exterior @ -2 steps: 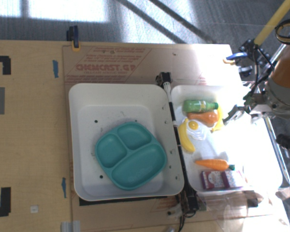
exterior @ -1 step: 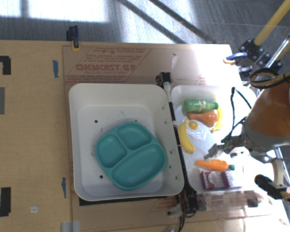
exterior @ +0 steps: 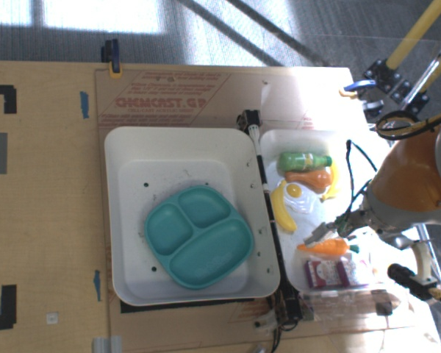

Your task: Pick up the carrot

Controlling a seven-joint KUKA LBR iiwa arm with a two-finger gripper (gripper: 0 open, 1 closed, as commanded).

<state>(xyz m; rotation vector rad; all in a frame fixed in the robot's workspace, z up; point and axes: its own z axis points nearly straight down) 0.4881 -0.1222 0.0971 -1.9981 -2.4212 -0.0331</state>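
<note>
A grey robot arm with an orange band (exterior: pixel 410 179) reaches in from the right over the right-hand white bin (exterior: pixel 309 140), its gripper (exterior: pixel 331 233) poised just above an orange carrot (exterior: pixel 325 248) lying near the bin's front. Beside the carrot sits a purple packet (exterior: pixel 328 273). Farther back lie a green bottle (exterior: pixel 303 160), an orange toy (exterior: pixel 313 179), a banana (exterior: pixel 281 210) and a fried egg (exterior: pixel 297 195). The left bin (exterior: pixel 125 197) holds a teal divided plate (exterior: pixel 198 235).
</note>
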